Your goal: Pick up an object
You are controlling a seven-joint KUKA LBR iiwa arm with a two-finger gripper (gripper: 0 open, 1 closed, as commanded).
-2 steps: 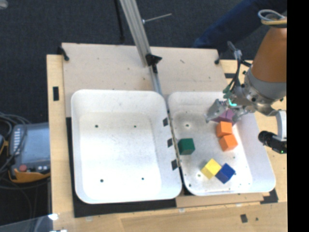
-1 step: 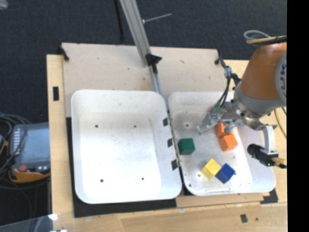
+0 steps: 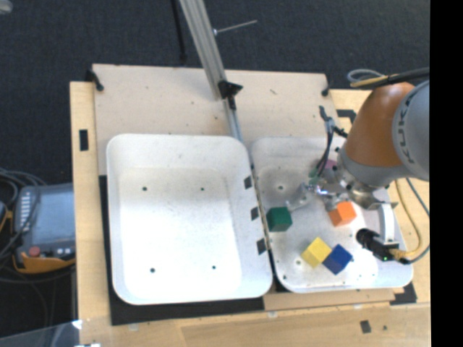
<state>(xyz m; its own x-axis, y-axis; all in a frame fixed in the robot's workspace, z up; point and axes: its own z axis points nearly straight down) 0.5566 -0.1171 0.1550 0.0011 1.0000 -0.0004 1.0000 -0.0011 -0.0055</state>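
While the grey arm with its orange band reaches in over the right bin, the tool sits low above that bin's middle, and whether it is open, closed or gripping anything cannot be told from this slant. An orange block lies just beside the tool, a green block sits near the bin's left wall, and a yellow block touches a blue block toward the front. Beside it on the surface, the left bin lies apart from the arm.
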